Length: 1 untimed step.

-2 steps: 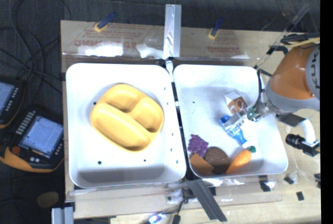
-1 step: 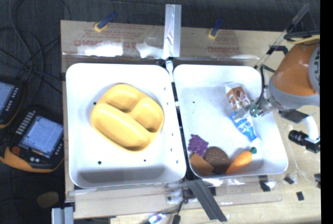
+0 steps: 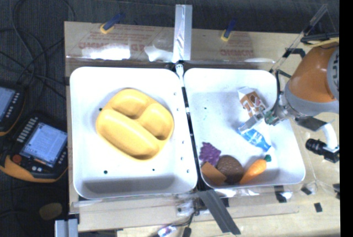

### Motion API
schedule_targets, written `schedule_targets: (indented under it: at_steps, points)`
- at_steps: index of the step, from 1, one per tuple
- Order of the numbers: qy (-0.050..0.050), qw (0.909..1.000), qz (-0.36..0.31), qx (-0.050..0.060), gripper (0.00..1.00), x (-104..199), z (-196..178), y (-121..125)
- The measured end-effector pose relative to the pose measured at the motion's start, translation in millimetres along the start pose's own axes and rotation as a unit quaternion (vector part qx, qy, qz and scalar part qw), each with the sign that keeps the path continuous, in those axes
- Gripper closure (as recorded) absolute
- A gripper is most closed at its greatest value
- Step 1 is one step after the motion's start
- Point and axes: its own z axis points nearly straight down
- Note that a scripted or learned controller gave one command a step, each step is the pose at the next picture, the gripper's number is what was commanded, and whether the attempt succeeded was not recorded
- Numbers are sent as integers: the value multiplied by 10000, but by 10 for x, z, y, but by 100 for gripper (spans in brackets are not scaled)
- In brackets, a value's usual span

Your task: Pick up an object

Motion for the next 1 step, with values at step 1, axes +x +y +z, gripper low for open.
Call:
schedule_targets:
  at_steps: [1]
  points:
    - [225, 9968, -727, 237, 0, -95, 253, 577]
